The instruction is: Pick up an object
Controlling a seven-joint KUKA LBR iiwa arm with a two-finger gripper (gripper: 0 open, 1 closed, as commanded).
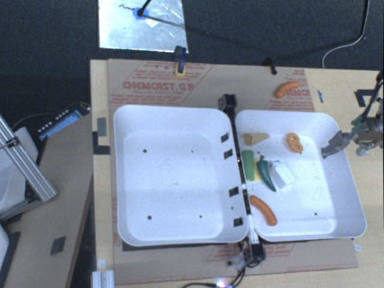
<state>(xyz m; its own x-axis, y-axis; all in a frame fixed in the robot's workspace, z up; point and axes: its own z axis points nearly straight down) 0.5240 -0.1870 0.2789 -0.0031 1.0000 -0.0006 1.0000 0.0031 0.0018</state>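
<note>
The right bin (pixel 336 218) holds several small objects. A tan wedge (pixel 255 138) lies near its back left corner, and an orange pretzel-shaped piece (pixel 293 141) sits to the right of it. By the left wall stands a light green cylinder (pixel 247 162), with a dark green pepper (pixel 266 174) and a white block (pixel 282 174) beside it. An orange sausage (pixel 263 210) lies nearer the front. My gripper (pixel 333 144) hangs over the bin's right rim, well right of the pretzel piece and apart from every object.
The left bin (pixel 174 179) sits beside the right one, joined by a black clip strip (pixel 239 173). Another orange sausage (pixel 287 89) lies on the cardboard behind the right bin. A yellow and blue clamp (pixel 179 60) stands at the back edge.
</note>
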